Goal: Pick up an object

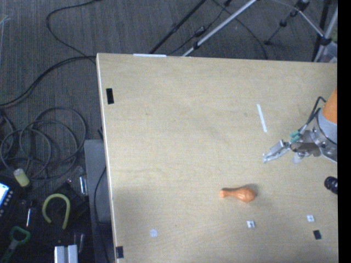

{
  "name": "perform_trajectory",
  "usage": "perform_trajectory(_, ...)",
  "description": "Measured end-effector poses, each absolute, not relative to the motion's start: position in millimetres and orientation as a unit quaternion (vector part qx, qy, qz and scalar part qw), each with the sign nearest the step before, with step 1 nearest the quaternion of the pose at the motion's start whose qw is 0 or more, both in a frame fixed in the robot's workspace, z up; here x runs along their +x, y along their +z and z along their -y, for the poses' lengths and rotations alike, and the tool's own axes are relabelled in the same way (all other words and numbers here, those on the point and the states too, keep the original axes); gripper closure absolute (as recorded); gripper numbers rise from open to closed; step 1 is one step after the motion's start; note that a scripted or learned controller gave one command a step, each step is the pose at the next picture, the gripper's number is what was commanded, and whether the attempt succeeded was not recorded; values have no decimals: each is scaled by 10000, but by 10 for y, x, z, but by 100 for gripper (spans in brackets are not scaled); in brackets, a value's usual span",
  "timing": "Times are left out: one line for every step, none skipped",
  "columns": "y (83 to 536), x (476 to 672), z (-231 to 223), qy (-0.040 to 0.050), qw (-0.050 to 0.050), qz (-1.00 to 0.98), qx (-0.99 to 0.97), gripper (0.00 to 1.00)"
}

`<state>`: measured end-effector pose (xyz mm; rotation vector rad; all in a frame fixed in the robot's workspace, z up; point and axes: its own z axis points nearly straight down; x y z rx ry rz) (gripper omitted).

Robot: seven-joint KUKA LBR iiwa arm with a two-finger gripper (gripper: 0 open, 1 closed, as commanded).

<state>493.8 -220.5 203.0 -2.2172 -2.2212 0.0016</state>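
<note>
Camera view: gripper (272, 155) at 3 o'clock of the frame, metal fingers (277, 147) pointing toward 9, a slight gap between the tips, nothing between them. Grey arm with orange band (331, 108) enters from the right edge. Orange pear-shaped object (239, 194), narrow neck pointing to 9, lies flat on the bench (175, 147) at 7 o'clock from the gripper, near but apart. White stick (262, 118) lies on the bench at 12 o'clock from the gripper, apart from it. Small white tags (250, 223) at 6 o'clock near the front edge. Black cables (44, 136) and a green hook-shaped tool (56, 207) on the floor at 9 o'clock of the bench.
</note>
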Motion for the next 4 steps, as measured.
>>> perform_trajectory(1201, 5784, 2229, 17, 7, 7166, -6975, 0)
perform_trajectory(832, 6470, 1929, 11, 4, 7267, -6870, 0)
perform_trajectory(845, 6685, 1879, 16, -14, 7387, -6741, 0)
perform_trajectory(839, 6683, 1407, 9, 0, 8139, -5810, 0)
